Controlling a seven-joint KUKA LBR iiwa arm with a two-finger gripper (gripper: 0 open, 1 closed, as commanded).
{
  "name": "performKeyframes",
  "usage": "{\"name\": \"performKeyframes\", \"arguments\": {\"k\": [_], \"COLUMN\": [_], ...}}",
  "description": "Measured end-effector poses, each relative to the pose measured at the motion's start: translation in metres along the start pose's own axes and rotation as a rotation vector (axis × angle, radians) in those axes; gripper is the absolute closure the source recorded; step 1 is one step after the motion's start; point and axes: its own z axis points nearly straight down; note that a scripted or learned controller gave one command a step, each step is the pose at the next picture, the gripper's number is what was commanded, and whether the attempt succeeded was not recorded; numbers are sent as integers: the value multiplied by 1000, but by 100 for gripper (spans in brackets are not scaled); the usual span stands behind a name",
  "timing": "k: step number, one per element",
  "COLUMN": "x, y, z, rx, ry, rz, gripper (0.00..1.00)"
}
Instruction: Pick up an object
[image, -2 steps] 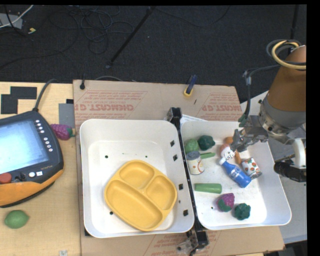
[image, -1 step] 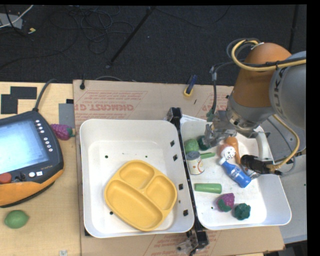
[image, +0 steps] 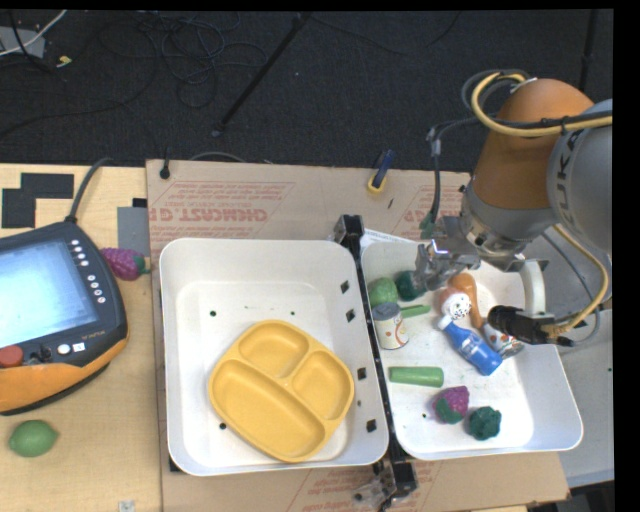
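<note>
Nearest the lens, the yellow divided tray (image: 282, 388) lies in the left bin (image: 190, 270). At three o'clock from it, in the right bin (image: 560, 410), the green stick (image: 415, 376) looks light, stiff, easiest pinched across its middle. The gripper (image: 440, 262) hovers at twelve o'clock from it; whether it is parted, I cannot tell.

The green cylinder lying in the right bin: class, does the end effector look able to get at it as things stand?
Probably yes. The green cylinder lies flat on bare bin floor with nothing on top of it; the purple grapes and white cup sit close by but apart. The end effector hovers over the same bin.
</note>
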Motion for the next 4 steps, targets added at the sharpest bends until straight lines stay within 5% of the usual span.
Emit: {"name": "performKeyframes", "arguments": {"k": [1,2,3,4], "x": [131,123,156,158], "y": [-21,-21,-1,-88], "z": [-65,-70,-16,-108], "rx": [-8,1,3,-7], "ry": [5,-1,-2,2], "rz": [-14,-4,-2,-2], "gripper": [100,100,100,100]}}
